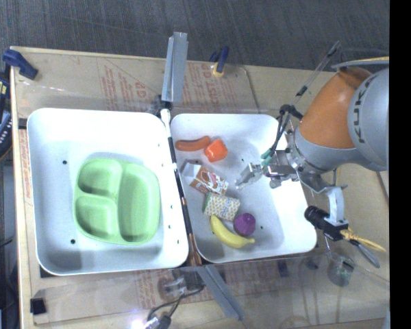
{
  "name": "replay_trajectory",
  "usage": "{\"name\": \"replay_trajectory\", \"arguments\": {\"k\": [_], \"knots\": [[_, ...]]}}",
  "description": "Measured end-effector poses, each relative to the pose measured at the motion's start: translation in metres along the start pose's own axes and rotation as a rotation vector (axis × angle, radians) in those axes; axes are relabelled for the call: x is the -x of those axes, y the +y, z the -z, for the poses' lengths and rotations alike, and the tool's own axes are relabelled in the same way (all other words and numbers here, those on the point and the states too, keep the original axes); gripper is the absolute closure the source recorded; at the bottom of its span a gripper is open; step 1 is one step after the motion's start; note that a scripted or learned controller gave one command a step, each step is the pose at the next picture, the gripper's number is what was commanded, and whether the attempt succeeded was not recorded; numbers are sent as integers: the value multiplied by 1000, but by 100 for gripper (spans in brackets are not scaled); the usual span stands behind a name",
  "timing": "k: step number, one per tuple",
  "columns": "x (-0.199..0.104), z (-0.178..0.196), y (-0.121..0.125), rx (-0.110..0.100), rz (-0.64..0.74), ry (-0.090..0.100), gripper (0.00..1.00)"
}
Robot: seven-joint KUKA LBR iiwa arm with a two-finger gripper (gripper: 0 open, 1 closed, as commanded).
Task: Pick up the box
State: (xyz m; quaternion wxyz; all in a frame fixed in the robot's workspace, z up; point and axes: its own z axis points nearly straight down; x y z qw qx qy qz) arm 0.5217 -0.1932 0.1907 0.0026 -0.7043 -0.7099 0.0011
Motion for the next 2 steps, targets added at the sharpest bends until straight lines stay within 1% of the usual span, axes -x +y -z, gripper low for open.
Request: {"name": "replay_trajectory", "arguments": {"k": [1,2], "knots": [[-25,-94,-9,14,31,-5,0],[-70,-95,-41,14,127,-5,0]]}}
